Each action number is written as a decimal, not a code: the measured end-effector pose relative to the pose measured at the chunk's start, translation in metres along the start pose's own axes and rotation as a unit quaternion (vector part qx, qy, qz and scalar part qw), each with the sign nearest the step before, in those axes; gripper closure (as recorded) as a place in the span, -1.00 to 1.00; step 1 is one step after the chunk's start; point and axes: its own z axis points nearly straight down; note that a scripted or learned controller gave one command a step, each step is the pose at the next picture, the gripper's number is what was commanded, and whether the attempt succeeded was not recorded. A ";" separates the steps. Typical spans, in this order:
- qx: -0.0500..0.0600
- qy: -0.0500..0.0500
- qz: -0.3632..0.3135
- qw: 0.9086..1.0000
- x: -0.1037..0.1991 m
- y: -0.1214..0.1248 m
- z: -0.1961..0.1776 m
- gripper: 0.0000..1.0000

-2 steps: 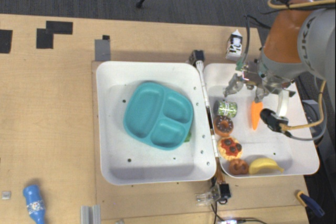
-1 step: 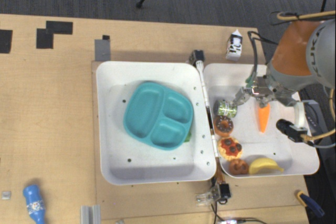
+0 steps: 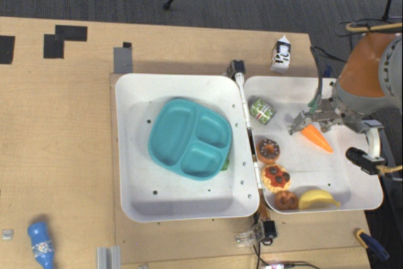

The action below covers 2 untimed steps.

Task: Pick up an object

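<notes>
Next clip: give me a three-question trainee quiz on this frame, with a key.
1. True or false: the teal divided plate lies in the same bin as the toy carrot.
2. Which lies nearest the gripper? A) toy banana B) toy carrot C) green can
3. Fill in: the small black-and-white bottle stands on the ____, outside both bins.

Key: 1 false; 2 B; 3 bench.

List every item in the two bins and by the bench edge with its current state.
teal divided plate: tilted, in left bin
green can: on its side
carrot: lying flat, below gripper
banana: lying flat, near right bin's corner
small bottle: upright, outside bins
</notes>
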 end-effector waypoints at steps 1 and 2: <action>-0.001 -0.001 -0.173 0.985 -0.023 -0.020 0.023 -1.00; -0.005 -0.002 -0.173 0.985 -0.023 -0.018 0.011 1.00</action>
